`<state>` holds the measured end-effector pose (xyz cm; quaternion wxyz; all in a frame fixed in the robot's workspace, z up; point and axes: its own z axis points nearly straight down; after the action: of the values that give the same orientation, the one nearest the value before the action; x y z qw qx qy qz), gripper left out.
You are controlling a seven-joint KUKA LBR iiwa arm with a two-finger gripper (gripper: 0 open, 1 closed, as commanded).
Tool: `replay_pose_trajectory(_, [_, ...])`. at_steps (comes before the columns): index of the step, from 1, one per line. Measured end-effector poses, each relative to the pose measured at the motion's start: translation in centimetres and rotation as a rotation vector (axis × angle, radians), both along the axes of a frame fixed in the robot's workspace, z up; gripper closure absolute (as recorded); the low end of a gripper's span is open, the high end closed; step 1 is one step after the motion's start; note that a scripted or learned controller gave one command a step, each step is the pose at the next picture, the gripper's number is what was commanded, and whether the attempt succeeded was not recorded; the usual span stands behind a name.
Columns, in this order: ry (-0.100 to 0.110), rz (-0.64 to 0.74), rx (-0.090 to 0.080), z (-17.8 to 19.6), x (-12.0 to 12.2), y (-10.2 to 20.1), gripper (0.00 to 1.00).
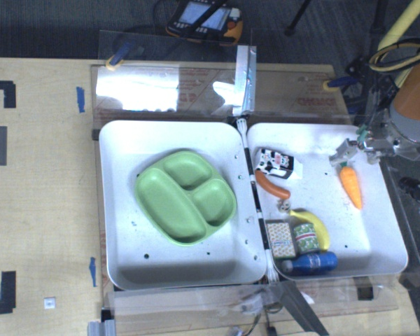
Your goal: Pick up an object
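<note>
From my remote station I see the hand (pixel 351 150) hanging over the right shallow white plastic bin (pixel 392 254), at its upper right, just above the green-topped end of an orange plastic carrot (pixel 351 185) that lies on the bin floor; whether the hand is released or clenched I cannot tell. The carrot rests apart from the other items (which should give room for a descent). Near the dividing wall sit a black-and-white cow-patterned carton (pixel 275 162), a reddish toy sausage (pixel 271 185), a yellow plastic banana (pixel 313 226), a small printed box (pixel 281 238) and a blue bottle (pixel 311 262). The left bin (pixel 119 187) carries a green three-compartment plate (pixel 185 196), lying flat. I judge the carrot the likely target, not yet lifted.
</note>
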<state>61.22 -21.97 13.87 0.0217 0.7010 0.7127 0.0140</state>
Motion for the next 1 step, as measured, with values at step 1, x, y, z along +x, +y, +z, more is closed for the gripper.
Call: replay_pose_trajectory(1, [-0.001, -0.01, 0.0, 0.0, 0.03, 0.01, 0.0])
